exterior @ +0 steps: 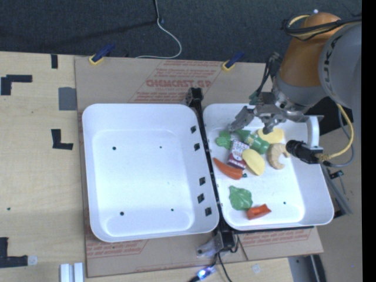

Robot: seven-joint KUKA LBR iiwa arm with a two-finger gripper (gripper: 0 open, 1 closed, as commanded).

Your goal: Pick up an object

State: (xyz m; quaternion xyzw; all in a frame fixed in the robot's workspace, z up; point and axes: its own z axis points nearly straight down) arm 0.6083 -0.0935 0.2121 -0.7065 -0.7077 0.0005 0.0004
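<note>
The right bin (pixel 299 207) holds a cluster of small toy foods: a green piece (pixel 223 140), a dark red-and-white packet (pixel 238 150), a yellow piece (pixel 254 161), a beige piece (pixel 276 156), an orange-red carrot-like piece (pixel 228 169), a green leafy piece (pixel 240 197) and a small red piece (pixel 258 211). My gripper (pixel 256 122) hangs over the back of this cluster, fingers spread apart, one finger (pixel 240 121) to the left and one to the right. Nothing sits between them. A yellow piece (pixel 272 136) lies just below the right finger.
The left bin (pixel 141 169) is beside the right one, joined along a black hinge strip (pixel 202 157). Both rest on cardboard (pixel 170 81) on a wooden bench. The arm's orange band (pixel 308 46) and a cabled attachment (pixel 302 150) overhang the right bin's far right side.
</note>
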